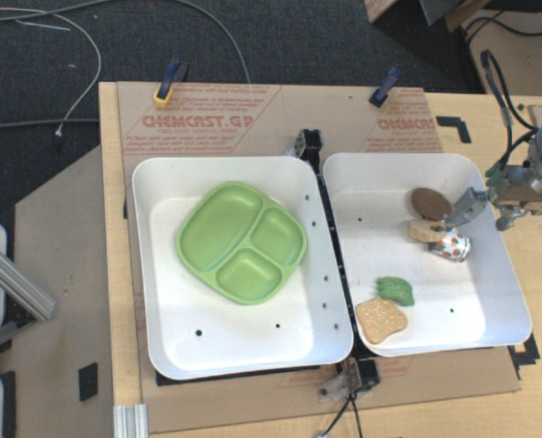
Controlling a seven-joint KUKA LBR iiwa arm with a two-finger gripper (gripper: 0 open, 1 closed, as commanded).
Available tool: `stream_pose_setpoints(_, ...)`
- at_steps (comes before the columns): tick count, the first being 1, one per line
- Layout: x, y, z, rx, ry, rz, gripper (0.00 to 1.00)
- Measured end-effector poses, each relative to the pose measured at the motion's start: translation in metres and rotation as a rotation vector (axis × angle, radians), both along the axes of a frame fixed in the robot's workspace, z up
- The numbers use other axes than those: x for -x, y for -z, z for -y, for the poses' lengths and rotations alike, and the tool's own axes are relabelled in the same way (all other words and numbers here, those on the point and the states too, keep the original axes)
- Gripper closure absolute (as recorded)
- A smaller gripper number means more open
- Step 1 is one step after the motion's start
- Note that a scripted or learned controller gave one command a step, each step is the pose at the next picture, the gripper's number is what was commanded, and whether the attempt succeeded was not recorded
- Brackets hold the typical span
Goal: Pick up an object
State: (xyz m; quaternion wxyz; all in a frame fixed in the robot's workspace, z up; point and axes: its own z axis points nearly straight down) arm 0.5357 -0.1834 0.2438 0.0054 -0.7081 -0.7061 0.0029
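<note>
Bright, even overhead light fills the frame, and the two white bins [152,245] come out nearly blown out, their inner walls hard to trace. Shadows are soft and short, a faint one edging the green plate [242,242]. Focus is mildly soft and grainy throughout, with the dark floor [43,71] at upper left dim.

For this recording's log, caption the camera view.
Arm's pincer beside brown disc in right white bin; green divided plastic tray in left bin.
</note>
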Motion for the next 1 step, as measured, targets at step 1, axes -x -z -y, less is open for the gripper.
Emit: stream_pose_setpoints(1,-0.0023,-0.0055,-0.0003,0.003,-0.003,0.011,0.00)
